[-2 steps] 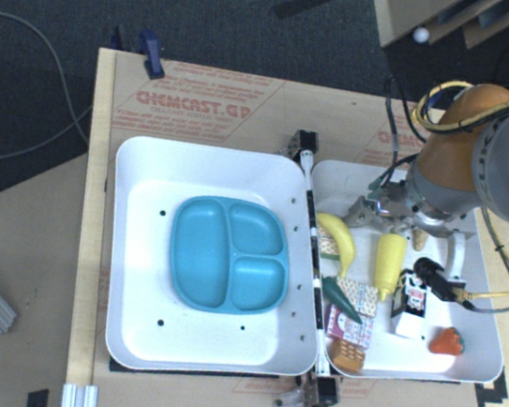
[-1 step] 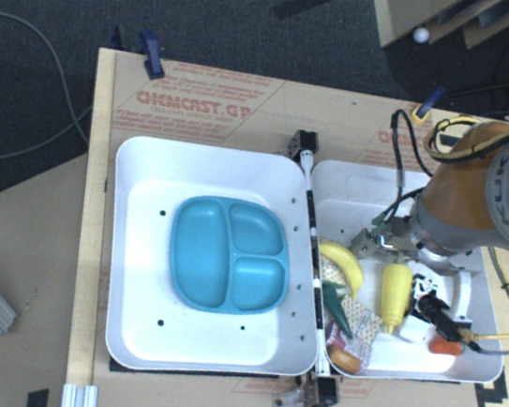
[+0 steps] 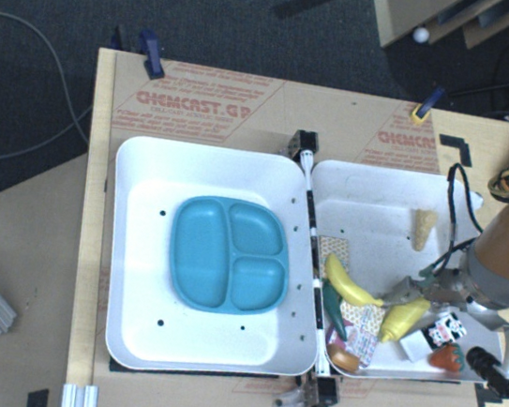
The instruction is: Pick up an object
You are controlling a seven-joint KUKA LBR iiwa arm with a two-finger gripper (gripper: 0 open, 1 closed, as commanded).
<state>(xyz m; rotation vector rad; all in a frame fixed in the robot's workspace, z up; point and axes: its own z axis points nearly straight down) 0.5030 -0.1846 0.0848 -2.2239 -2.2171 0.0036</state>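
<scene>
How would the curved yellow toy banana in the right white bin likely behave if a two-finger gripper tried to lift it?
The curved yellow toy banana looks smooth and glossy, so it may slip between fingers. Its bend and rounded body suggest it could rock or pivot if pushed. It leans on the clutter beside it in the right white bin, so lifting it would probably disturb its neighbours.
</scene>
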